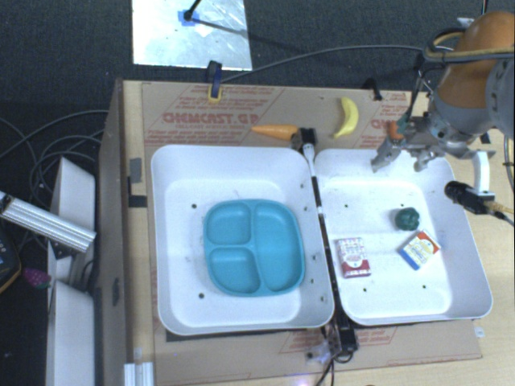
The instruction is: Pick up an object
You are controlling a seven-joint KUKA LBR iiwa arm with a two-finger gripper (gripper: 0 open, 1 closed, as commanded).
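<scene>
The right bin (pixel 378 304) holds three small objects: a dark green round thing (pixel 406 217), a white, blue and orange packet (pixel 418 250), and a red and white box (pixel 352 257). My gripper (pixel 399 159) hangs over the far edge of the right bin, its two fingers (pixel 380 158) spread apart with nothing between them. It sits well above and behind the green thing.
A blue divided plate (pixel 253 245) lies in the left bin (pixel 185 183). On the cardboard behind the bins are a banana (pixel 348 117) and a carrot (pixel 275 132). A black clip (pixel 306 139) sits at the bins' shared far corner.
</scene>
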